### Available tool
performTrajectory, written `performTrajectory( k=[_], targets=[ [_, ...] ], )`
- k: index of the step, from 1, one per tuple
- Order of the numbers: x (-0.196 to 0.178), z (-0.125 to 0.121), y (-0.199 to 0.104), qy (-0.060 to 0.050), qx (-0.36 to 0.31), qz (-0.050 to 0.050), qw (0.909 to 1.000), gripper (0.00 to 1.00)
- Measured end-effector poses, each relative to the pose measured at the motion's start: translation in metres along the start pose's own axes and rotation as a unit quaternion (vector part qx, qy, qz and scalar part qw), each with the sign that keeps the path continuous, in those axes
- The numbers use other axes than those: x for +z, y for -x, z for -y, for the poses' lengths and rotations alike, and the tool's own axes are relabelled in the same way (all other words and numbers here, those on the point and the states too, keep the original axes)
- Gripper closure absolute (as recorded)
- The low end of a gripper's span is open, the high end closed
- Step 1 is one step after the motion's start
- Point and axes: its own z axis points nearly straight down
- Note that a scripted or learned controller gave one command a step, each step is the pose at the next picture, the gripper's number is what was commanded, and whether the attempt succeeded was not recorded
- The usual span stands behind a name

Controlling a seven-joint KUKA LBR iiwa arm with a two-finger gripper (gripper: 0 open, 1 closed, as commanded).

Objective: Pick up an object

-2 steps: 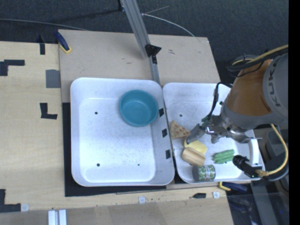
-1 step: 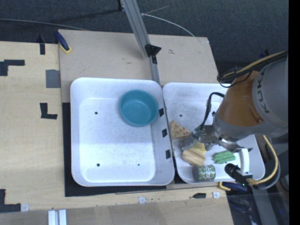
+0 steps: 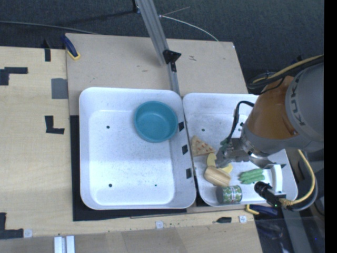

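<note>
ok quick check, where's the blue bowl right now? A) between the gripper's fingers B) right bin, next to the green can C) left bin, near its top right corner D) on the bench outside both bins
C: the blue bowl sits in the left bin, near its top right corner, apart from the gripper, which is over the right bin.

The grey arm with its orange band [image 3: 279, 115] ran off the right edge, and its bulk covered the right bin's [image 3: 210, 107] far right wall and corner. The gripper [image 3: 225, 156] was a dark tangle over a pale yellow piece [image 3: 213, 159], mostly hidden beneath it, its kind not clear. The finger positions could not be made out. The small green-labelled can [image 3: 229, 194] was too small to read. The grey metal pole [image 3: 152, 20] was cut off by the top edge.
</note>
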Motion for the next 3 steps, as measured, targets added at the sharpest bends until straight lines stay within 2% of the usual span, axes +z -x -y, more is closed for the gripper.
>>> performTrajectory(
  k=[3],
  targets=[
    [-0.141, 0.001, 0.006, 0.005, 0.0, 0.002, 1.0, 1.0]
  ],
)
